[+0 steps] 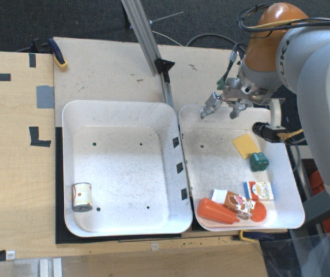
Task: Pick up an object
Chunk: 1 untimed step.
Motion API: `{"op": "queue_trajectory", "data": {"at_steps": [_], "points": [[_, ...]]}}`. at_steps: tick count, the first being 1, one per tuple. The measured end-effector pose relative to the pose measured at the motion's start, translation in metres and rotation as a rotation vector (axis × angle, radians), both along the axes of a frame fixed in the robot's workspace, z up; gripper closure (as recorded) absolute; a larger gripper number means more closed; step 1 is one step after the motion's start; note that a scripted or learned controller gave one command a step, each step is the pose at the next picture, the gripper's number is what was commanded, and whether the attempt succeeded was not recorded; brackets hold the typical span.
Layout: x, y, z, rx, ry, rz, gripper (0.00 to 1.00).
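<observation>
My gripper (219, 111) hangs over the far edge of the right bin (211, 154), its two fingers spread apart with nothing between them. Below it in that bin lie a yellow block (246, 145) and a small green object (259, 161). Near the front of the bin are an orange carrot-shaped toy (217, 211), a colourful packet (240, 202) and a small white and blue carton (259, 190). A small can (82, 197) lies in the front left corner of the left bin (119, 126).
A grey metal post (145, 33) slants up from between the bins at the back. A blue and yellow clamp (57, 53) sits on the bench at the far left. Black clips (179, 167) line the wall between the bins.
</observation>
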<state>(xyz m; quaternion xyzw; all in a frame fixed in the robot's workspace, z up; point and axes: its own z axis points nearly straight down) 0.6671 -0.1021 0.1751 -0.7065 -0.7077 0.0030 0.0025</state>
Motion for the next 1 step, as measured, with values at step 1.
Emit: {"op": "queue_trajectory", "data": {"at_steps": [1], "points": [[0.0006,-0.0093,-0.0568,0.0,0.0,-0.001,0.0]]}}
